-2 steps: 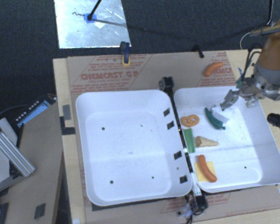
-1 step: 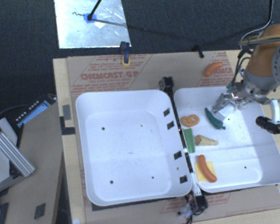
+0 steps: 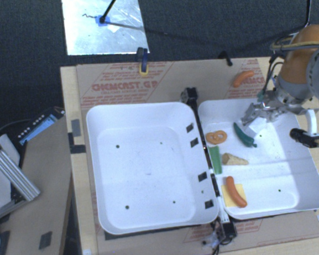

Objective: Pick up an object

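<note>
While the grey arm's metal two-finger gripper (image 3: pixel 251 116) hangs over the right white bin (image 3: pixel 304 195) near its far edge, I cannot tell its state. A dark green curved pepper-like toy (image 3: pixel 243 134) lies just beside it, with an orange pretzel-shaped toy (image 3: pixel 216 137) nearer the bin's left edge.

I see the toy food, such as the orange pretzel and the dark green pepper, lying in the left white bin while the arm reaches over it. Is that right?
Not quite. The camera view shows the orange pretzel and the dark green pepper lying in the right white bin, not the left one. The grey arm does reach over that bin.
</note>
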`<state>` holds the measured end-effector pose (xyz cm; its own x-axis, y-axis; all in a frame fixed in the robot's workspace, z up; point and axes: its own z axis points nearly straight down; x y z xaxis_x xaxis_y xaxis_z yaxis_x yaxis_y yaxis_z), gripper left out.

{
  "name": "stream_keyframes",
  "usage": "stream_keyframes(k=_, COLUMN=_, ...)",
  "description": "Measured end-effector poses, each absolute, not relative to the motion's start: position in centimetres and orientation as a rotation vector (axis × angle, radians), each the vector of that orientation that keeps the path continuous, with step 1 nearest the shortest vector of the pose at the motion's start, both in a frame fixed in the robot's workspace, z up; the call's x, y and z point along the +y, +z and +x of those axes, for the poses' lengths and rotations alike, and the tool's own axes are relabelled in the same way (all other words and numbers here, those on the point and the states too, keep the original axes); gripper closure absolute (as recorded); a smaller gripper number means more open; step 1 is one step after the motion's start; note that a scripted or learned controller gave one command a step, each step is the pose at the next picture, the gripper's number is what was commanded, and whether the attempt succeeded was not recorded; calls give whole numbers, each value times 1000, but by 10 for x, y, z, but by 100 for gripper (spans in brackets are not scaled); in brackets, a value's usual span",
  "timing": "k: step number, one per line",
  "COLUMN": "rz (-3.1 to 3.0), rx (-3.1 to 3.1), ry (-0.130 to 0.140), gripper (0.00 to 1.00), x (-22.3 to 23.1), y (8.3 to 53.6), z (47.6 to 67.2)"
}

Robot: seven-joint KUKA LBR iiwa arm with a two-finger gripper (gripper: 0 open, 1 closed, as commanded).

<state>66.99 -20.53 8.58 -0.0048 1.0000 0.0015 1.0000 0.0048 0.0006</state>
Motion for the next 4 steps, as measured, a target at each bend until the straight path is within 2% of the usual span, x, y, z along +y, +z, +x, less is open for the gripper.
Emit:
stream_keyframes(k=1, rz=-2215, rx=-2220, ry=2, gripper=0, x=-159, y=84, z=598)
stream_keyframes(k=2, rz=-2206, rx=-2188, ry=61, gripper=0, x=-132, y=82, z=660)
stream_keyframes(k=3, rz=-2216, rx=-2220, ry=3, gripper=0, x=-90, y=84, z=596)
stream_keyframes(k=4, rz=-2221, rx=-2210, ry=8, gripper=0, x=-108, y=84, z=481)
